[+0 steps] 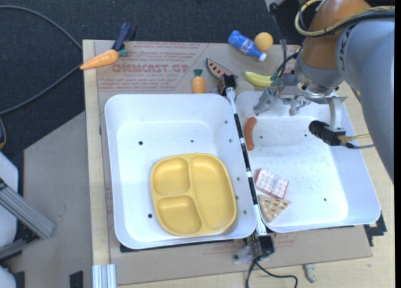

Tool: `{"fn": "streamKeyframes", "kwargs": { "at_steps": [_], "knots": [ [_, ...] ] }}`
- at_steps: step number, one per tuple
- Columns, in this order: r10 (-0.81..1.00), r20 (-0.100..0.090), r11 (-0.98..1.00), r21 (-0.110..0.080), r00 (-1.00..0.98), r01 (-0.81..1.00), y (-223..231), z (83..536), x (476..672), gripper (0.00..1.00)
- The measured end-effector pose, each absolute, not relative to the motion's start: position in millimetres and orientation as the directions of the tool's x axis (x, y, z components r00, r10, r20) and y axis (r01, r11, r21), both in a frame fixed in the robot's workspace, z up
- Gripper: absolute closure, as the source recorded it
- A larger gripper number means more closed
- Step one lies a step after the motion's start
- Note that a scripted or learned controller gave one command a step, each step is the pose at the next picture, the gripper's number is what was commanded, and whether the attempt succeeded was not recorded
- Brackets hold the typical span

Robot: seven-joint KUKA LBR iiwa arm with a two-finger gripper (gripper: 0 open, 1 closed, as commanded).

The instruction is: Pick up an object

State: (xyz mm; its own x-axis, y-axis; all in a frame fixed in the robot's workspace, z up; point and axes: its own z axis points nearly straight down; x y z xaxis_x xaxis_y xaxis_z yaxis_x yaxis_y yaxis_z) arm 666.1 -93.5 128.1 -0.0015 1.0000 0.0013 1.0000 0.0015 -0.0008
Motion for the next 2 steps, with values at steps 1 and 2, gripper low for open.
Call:
{"fn": "streamKeyframes", "kwargs": {
  "at_steps": [1,2],
  "knots": [
    [1.0,0.001,0.003,0.009,-0.003,1.0,-90,90,669.7,0.0],
    [1.0,0.0,-0.001,-0.002,0.001,1.0,-94,84,620.1,0.0]
  ]
}}
